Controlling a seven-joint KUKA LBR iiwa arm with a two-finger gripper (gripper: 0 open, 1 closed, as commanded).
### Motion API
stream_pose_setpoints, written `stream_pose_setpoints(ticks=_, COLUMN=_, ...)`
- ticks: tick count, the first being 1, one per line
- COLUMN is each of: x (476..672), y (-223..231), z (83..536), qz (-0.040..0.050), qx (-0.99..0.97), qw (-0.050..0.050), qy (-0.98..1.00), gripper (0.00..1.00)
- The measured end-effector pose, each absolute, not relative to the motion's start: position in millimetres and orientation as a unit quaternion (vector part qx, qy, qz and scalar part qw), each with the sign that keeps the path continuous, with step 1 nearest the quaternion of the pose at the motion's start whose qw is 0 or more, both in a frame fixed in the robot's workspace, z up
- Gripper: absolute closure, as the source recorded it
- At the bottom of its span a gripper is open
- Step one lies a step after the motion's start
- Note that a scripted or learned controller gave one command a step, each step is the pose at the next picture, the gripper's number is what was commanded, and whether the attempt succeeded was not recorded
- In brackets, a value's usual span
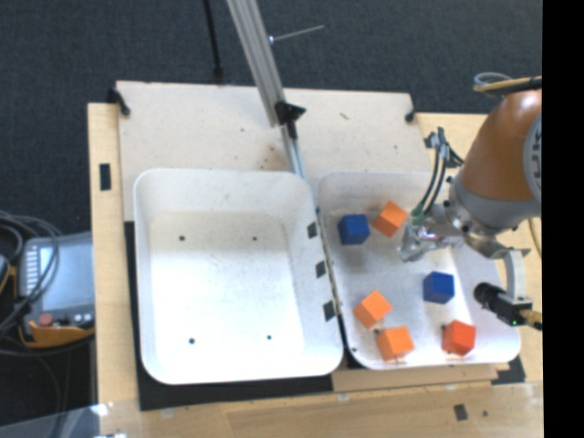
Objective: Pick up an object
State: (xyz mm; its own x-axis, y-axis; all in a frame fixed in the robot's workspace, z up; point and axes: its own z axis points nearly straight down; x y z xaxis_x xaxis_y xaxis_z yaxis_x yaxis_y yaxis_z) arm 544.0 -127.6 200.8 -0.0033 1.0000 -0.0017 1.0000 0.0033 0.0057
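Where arm overhangs, claw fingers indistinct

The arm is cut off by the frame's edge at 3 o'clock, so just its orange band and wrist appear. The gripper is small and blurred; its fingers cannot be made out. The wrist covers part of the right bin's far rim. At 9 o'clock, cables and a pendant run off the edge.
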Motion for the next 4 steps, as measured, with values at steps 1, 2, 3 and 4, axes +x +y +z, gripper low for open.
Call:
stream_pose_setpoints(ticks=1, x=545.7, y=-129, z=238, qz=0.0019, qx=0.705, qw=0.003, qy=0.709, gripper=1.00)
stream_pose_setpoints(ticks=2, x=549.8, y=-78, z=230, qz=0.0004, qx=0.705, qw=0.000, qy=0.710, gripper=1.00)
stream_pose_setpoints(ticks=3, x=558.8, y=-36, z=227, qz=0.0006, qx=0.705, qw=0.000, qy=0.709, gripper=1.00)
stream_pose_setpoints(ticks=4, x=577.4, y=18, z=226, qz=0.0006, qx=0.705, qw=0.000, qy=0.709, gripper=1.00)
